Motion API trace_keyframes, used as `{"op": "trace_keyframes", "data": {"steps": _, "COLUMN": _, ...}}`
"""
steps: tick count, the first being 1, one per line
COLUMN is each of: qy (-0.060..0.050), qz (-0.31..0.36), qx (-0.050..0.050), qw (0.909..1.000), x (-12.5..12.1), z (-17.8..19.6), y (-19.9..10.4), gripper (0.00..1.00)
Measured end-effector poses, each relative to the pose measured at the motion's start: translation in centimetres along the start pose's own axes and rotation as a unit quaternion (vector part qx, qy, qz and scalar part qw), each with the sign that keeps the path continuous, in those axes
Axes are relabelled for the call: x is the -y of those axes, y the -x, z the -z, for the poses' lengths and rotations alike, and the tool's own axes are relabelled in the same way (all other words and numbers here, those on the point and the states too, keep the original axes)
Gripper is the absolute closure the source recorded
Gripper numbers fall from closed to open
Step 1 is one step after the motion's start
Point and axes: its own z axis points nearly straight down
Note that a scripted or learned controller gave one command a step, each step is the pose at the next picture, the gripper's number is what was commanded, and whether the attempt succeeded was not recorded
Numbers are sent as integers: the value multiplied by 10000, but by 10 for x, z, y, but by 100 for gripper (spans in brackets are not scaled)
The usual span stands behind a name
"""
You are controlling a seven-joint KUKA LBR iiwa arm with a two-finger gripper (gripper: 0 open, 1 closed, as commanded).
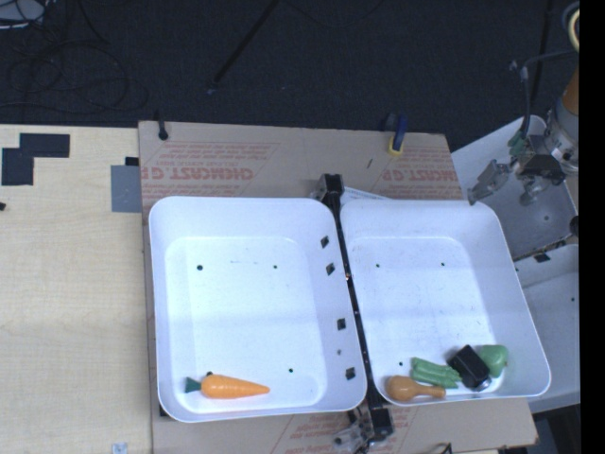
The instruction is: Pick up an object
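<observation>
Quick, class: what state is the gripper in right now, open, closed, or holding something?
Gripper: cannot be told; it sits off the bins' far right corner, above the right bin, with no object seen in it.

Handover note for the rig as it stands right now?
Gripper: off past the right bin's far right corner, above the bench, nothing visibly held.
Left bin: carrot at the near edge.
Right bin: near right corner holds an orange pear-shaped piece, green pod, black block and a green piece, bunched together.
Done: nothing picked.
Left: pick one; the carrot lies apart, likely easiest.
</observation>
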Motion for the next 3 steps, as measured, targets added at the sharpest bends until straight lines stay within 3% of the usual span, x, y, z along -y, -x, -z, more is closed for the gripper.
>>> {"op": "trace_keyframes", "data": {"steps": 1, "qy": -72, "qz": 41, "qx": -58, "qw": 9999, "x": 4, "z": -187, "y": -36, "gripper": 0}}
{"op": "trace_keyframes", "data": {"steps": 2, "qy": -27, "qz": 33, "qx": -33, "qw": 10000, "x": 8, "z": -132, "y": -8, "gripper": 0}}
{"op": "trace_keyframes", "data": {"steps": 3, "qy": -22, "qz": 51, "qx": -47, "qw": 10000, "x": 32, "z": -66, "y": -42, "gripper": 0}}
